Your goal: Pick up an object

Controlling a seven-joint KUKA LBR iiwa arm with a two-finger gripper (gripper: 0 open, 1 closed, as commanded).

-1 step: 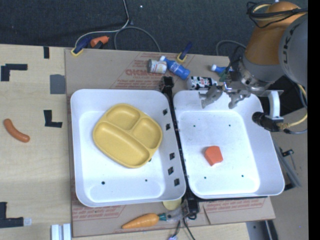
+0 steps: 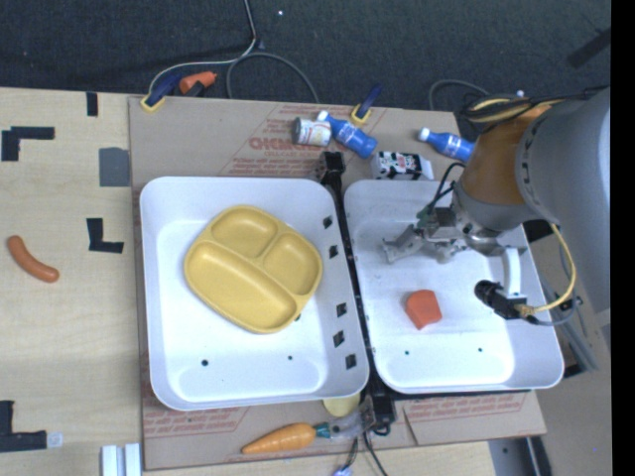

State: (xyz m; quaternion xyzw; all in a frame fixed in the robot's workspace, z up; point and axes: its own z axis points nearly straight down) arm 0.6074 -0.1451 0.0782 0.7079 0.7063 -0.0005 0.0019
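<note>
An orange-red block (image 2: pixel 424 308) lies on the floor of the right white bin (image 2: pixel 466 370), near its middle. My gripper (image 2: pixel 417 241) hangs over the back half of that bin, a little behind and left of the block and apart from it. Nothing shows held in it. The grey arm with its orange band (image 2: pixel 496 167) reaches in from the right. In the left white bin (image 2: pixel 169 365) rests a yellow divided plate (image 2: pixel 255 266).
Blue-and-white clamps (image 2: pixel 337 132) sit behind the bins, another (image 2: pixel 446 144) by the arm. A toy carrot (image 2: pixel 281 438) lies in front of the bins and a toy sausage (image 2: pixel 33 259) on the bench far left. A black divider rail (image 2: pixel 342 276) runs between the bins.
</note>
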